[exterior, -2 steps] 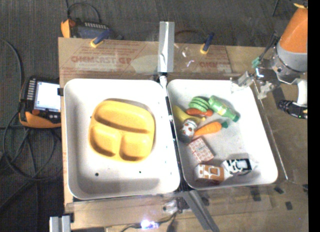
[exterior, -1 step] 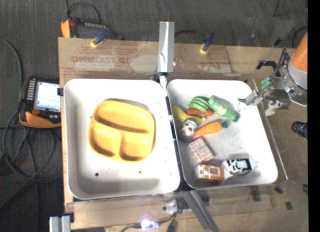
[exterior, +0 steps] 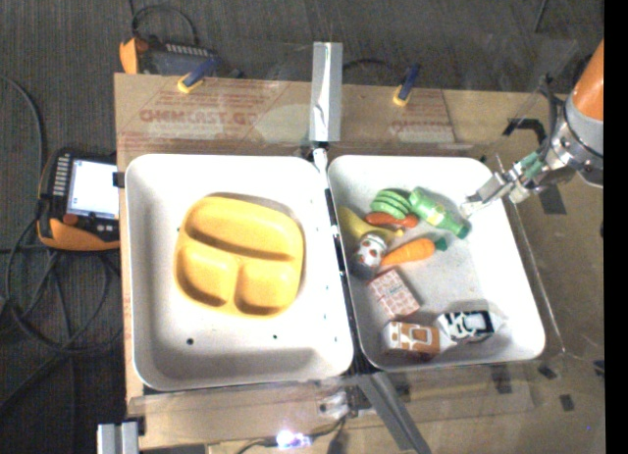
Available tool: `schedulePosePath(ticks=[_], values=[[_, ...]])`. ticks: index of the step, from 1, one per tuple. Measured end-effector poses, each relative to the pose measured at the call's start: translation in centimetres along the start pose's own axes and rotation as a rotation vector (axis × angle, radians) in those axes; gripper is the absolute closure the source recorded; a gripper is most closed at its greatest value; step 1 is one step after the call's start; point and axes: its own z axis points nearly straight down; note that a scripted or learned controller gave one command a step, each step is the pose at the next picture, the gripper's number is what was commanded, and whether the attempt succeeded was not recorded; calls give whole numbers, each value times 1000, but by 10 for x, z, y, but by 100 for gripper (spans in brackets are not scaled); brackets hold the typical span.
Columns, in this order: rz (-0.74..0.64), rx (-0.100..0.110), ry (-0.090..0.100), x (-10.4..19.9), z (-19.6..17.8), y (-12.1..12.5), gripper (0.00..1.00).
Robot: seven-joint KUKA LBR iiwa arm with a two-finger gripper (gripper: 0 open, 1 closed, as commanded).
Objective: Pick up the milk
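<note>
We see the jaws [exterior: 483,194] reaching in from the right, low over the upper right corner of the right bin [exterior: 510,276], tips just beside the cap end of a green bottle [exterior: 439,212]; whether they are parted or closed we cannot tell. Left of the bottle lie a green striped toy [exterior: 392,201], a yellow banana [exterior: 351,222] and an orange carrot [exterior: 417,250]. The milk [exterior: 471,325], a small black-and-white carton, lies on its side near the bin's front edge, well apart from the jaws, beside a brown carton [exterior: 412,337]. A pink box [exterior: 393,292] sits behind them. The left bin [exterior: 147,266] holds a yellow tray [exterior: 240,254].
</note>
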Motion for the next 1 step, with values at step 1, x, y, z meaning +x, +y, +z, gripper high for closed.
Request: schedulePosePath(ticks=[1], values=[[-261, 2, 3, 33, 124, -45, 0]])
